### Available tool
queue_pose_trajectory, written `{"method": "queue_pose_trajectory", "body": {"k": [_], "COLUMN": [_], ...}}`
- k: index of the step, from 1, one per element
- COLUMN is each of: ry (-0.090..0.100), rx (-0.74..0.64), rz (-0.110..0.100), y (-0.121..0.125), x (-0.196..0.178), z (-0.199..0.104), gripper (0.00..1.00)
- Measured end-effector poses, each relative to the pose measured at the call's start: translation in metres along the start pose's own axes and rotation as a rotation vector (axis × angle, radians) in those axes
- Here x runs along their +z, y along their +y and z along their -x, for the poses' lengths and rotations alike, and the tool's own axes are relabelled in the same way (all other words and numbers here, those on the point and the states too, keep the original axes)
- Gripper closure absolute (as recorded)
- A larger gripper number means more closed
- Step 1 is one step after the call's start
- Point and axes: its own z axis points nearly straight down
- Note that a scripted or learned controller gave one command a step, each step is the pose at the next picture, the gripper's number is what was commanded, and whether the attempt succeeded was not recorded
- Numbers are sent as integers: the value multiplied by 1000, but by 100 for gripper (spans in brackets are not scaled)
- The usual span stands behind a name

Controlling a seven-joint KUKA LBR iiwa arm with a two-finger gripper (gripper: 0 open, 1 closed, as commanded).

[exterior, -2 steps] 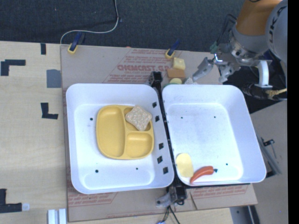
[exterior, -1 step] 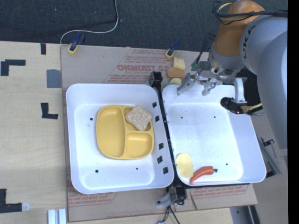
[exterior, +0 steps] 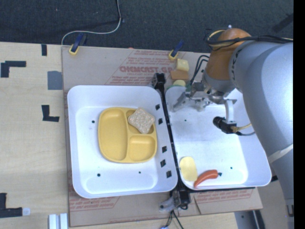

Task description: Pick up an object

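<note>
Two white bins are seen from above; the left bin point(exterior: 81, 128) holds a yellow divided plate point(exterior: 125, 135) with a tan cracker-like piece point(exterior: 141, 120) on its upper right section. In the right bin point(exterior: 238, 156), an orange-red chili pepper point(exterior: 206, 177) and a pale yellow oval piece point(exterior: 188, 167) lie at the near edge. The gripper point(exterior: 183, 100) is seen at the bin's far left corner, with both pieces well apart from it toward six o'clock; whether it is released or clenched cannot be told.

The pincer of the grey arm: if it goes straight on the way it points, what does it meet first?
Probably the white floor of the right bin, near its upper left corner; the pincer points down-left, but depth is unclear.
</note>
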Motion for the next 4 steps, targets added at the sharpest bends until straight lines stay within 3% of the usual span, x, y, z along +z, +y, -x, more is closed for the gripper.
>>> {"method": "queue_pose_trajectory", "body": {"k": [1, 2, 3, 4], "ry": [-1, 1, 2, 1], "rx": [0, 0, 0, 2], "rz": [-3, -3, -4, 0], "y": [0, 0, 0, 1], "x": [-5, -14, -14, -4], "z": [-13, -14, -14, 26], "gripper": [0, 100, 0, 0]}}
